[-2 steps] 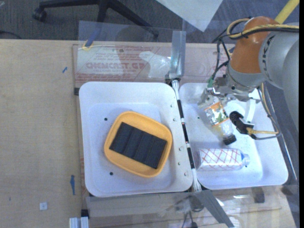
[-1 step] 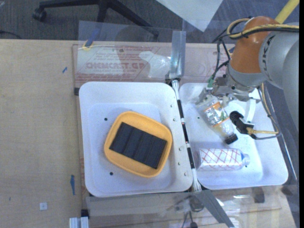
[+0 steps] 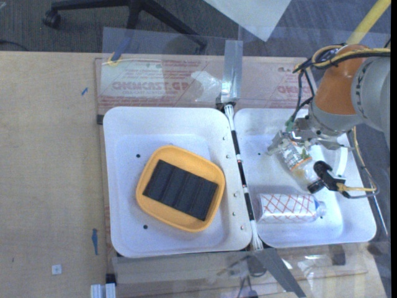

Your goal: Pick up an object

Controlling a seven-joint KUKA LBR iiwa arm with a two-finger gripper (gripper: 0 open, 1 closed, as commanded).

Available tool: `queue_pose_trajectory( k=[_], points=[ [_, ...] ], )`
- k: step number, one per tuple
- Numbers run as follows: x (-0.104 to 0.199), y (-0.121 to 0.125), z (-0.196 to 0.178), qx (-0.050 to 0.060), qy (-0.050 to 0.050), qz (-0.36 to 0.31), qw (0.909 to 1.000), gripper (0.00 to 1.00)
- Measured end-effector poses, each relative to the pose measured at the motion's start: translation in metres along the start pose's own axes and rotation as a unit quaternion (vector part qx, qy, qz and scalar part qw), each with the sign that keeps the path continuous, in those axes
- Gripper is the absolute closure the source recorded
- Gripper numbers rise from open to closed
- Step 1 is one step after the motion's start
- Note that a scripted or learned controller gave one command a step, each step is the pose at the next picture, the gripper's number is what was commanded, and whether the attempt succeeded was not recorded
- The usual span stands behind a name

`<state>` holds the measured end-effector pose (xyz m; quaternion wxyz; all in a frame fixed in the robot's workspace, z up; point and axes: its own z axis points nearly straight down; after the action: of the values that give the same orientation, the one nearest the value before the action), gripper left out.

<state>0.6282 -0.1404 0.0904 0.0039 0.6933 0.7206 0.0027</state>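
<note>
Two shallow white plastic bins [image 3: 124, 129] are set side by side on a tan wooden bench [image 3: 43, 166], so objects stay contained within reach. Over the right bin [image 3: 360, 225] the gripper [image 3: 291, 146] is lowered; its state cannot be told. Just below it a white packet crosshatched in red [image 3: 286, 207] lies flat, a likely target. Well to its left, a yellow tray holding a black ribbed pad [image 3: 180, 188] is kept.
</note>
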Motion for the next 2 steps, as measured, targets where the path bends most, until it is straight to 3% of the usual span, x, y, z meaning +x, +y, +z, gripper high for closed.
queue_pose_trajectory(
  k=[1, 2],
  points=[
    [0.019, 0.017, 0.000, -0.002, -0.001, -0.009, 1.0000, 0.00],
    [0.018, 0.018, -0.011, -0.005, -0.001, -0.008, 1.0000, 1.00]
  ],
)
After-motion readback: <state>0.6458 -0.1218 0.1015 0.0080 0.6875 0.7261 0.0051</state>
